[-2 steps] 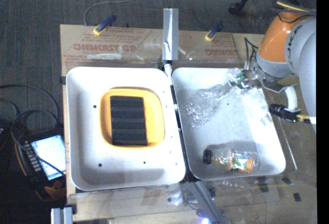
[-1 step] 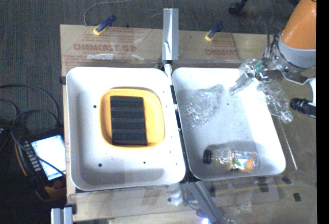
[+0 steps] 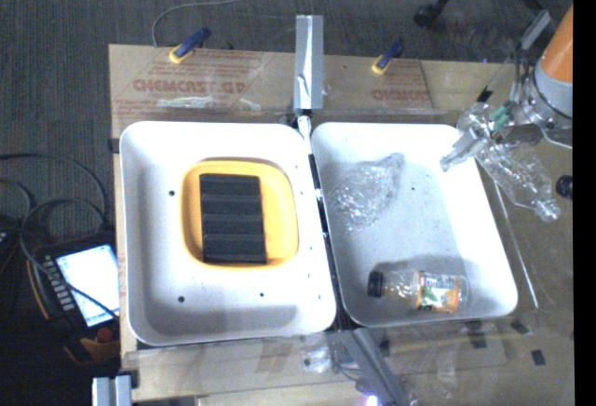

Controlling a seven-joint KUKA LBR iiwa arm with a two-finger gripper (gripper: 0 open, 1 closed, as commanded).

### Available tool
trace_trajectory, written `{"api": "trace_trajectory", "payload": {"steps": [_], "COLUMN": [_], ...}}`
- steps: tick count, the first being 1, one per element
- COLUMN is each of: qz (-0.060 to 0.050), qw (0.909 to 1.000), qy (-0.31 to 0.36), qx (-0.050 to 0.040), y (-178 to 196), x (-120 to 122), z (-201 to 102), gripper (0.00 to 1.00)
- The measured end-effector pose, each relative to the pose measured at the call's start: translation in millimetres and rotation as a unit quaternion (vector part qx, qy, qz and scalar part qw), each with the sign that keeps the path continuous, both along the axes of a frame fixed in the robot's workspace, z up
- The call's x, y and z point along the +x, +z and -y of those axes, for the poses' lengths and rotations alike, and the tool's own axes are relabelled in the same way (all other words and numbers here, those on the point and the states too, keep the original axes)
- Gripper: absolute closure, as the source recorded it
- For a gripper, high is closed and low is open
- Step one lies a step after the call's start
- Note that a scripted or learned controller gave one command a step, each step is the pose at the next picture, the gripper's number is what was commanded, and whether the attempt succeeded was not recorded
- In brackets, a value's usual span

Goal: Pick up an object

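My fingers (image 3: 463, 151) hang at the right bin's (image 3: 424, 227) far right rim; I cannot tell their spread. The bottle (image 3: 416, 289) lies near the front wall: descend across its body, not the crumpled plastic (image 3: 366, 185).

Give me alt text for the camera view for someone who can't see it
The arm's claw hangs over the upper right rim of the right bin, which holds a clear plastic bottle lying on its side and a crumpled clear wrapper. The left bin holds a yellow tray with a black ridged insert.
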State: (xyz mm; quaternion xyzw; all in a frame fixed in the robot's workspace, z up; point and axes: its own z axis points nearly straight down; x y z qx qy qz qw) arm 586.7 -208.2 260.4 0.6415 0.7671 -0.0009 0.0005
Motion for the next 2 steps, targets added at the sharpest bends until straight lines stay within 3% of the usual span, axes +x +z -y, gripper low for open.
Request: {"api": "trace_trajectory", "payload": {"steps": [1, 2], "qz": [-0.001, 0.004], "qw": [0.9999, 0.9978], "qy": [0.011, 0.066], "qx": [0.0008, 0.0002], "y": [-50, -163], "x": [25, 31], "z": [-74, -72], "gripper": [0.0, 0.0]}}
